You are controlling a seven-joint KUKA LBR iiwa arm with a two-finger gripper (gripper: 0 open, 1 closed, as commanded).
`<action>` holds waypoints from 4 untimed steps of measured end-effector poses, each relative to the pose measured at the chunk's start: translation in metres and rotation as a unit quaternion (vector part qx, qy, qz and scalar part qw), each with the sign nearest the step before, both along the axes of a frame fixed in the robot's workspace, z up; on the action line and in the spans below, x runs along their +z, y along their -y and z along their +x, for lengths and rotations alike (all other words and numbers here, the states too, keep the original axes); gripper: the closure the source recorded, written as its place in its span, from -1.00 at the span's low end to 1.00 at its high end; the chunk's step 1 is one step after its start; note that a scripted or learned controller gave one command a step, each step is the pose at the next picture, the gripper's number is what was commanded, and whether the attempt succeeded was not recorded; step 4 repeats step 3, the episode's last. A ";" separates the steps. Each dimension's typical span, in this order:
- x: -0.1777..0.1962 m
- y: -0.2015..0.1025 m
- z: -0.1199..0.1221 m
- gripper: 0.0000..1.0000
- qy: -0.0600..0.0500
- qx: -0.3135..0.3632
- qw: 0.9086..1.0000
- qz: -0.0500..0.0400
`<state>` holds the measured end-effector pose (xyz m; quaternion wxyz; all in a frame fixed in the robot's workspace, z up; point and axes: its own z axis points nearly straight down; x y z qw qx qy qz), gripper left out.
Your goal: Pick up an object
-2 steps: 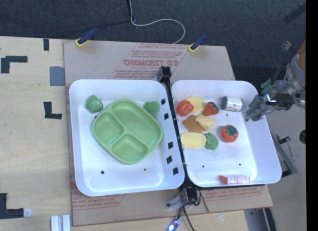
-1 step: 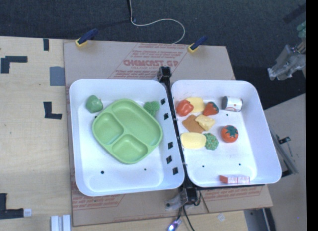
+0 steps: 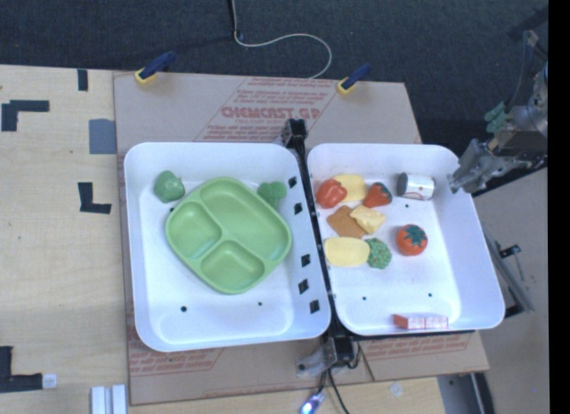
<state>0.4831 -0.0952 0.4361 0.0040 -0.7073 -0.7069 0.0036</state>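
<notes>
Your end effector (image 3: 469,174) sits at the right edge of the scene, just outside the rim of the right bin (image 3: 463,252), beside that bin's upper right corner. It is dark and blurred against the arm, so you cannot tell whether it is released or clenched, and nothing can be seen gripped in it.

Candidates for the pick lie in the right bin. Nearest the end effector is a small silver can (image 3: 416,186) on its side. To its left, a red pepper (image 3: 330,193), a yellow piece (image 3: 350,187), a strawberry-like red piece (image 3: 378,195), a brown piece (image 3: 344,222) and pale yellow pieces sit packed and touching. A tomato (image 3: 411,239) lies apart, and a flat red and white packet (image 3: 421,320) rests near the front rim.

The left bin (image 3: 142,252) holds a green divided plate (image 3: 229,235) with two green toy vegetables beside it.

Risks, as a judgement: the can could roll away under a closing grasp. A descent into the packed cluster could strike neighbours or catch two pieces. The flat packet offers little to grip. Starting beside the rim, the end effector could clip the bin wall.
</notes>
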 end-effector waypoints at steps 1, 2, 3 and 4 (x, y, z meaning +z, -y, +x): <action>-0.098 0.009 0.001 1.00 0.000 0.000 1.000 0.000; -0.021 -0.068 0.001 1.00 0.009 0.006 1.000 0.001; 0.000 -0.149 0.001 1.00 0.006 0.006 1.000 0.001; 0.000 -0.149 0.001 1.00 0.006 0.006 1.000 0.001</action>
